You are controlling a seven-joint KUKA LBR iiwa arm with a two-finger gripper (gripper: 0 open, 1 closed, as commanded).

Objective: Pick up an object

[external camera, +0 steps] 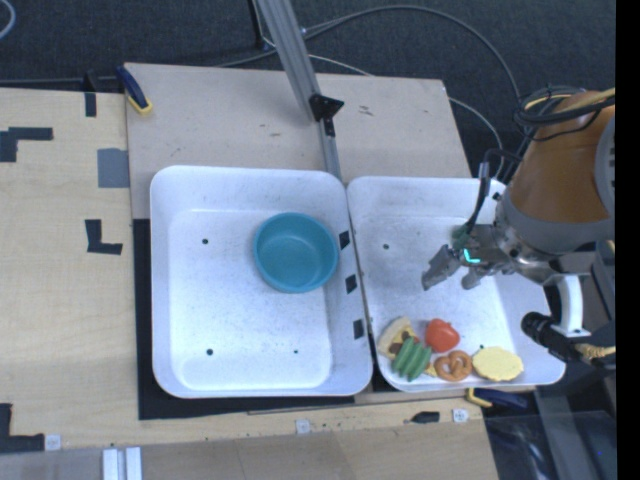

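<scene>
My gripper (453, 273) hangs over the middle of the right bin (400, 208), its two dark fingers spread apart and nothing between them. Along that bin's front edge lies a cluster of toy food: a red tomato (442, 334), a green vegetable (409, 358), a pale yellow piece (393, 334), a brown pretzel (453, 366) and a yellow round piece (497, 364). The cluster sits a short way in front of the gripper, apart from it. A blue bowl (295, 252) stands upright in the left bin (190, 298).
A slanted metal pole (292, 48) crosses above the back of the bins. Black cables (420, 13) trail over the dark floor behind. The bench (60, 228) extends to the left with black tape marks.
</scene>
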